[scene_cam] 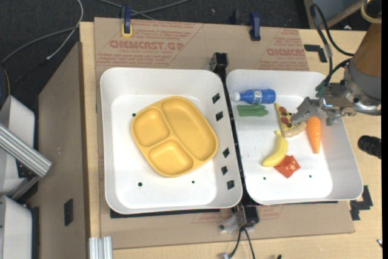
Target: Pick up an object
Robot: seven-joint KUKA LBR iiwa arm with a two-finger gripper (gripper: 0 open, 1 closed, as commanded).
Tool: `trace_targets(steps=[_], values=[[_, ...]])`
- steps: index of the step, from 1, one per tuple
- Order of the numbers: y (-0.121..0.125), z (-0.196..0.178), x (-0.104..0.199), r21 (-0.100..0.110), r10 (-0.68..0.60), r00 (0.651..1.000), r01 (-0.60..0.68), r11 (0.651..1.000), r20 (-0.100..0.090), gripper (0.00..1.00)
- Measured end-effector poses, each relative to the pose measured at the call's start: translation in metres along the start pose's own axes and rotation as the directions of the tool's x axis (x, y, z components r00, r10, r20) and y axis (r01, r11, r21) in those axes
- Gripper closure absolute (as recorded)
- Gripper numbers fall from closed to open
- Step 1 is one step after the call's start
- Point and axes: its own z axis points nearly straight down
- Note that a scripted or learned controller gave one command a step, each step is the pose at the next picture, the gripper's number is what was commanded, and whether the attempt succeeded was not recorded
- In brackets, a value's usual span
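Here the right bin (339, 188) holds one blue bottle (256, 96), one green pod (251, 111), one banana (276, 151), one carrot (313, 134), one red piece (287, 166) and one pizza-like slice (285, 121). The left bin (115, 130) holds one yellow divided plate (174, 136). The claw (315, 107) hovers above the carrot's top, its spread unclear, gripping nothing visible.

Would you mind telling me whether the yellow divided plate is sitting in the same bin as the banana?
No, the yellow divided plate lies in the left bin, while the banana lies in the right bin.
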Motion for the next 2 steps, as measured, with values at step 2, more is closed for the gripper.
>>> trace_targets(steps=[2], values=[[0.011,0.051,0.006,-0.009,-0.003,1.0,0.003,1.0,0.002,0.0]])
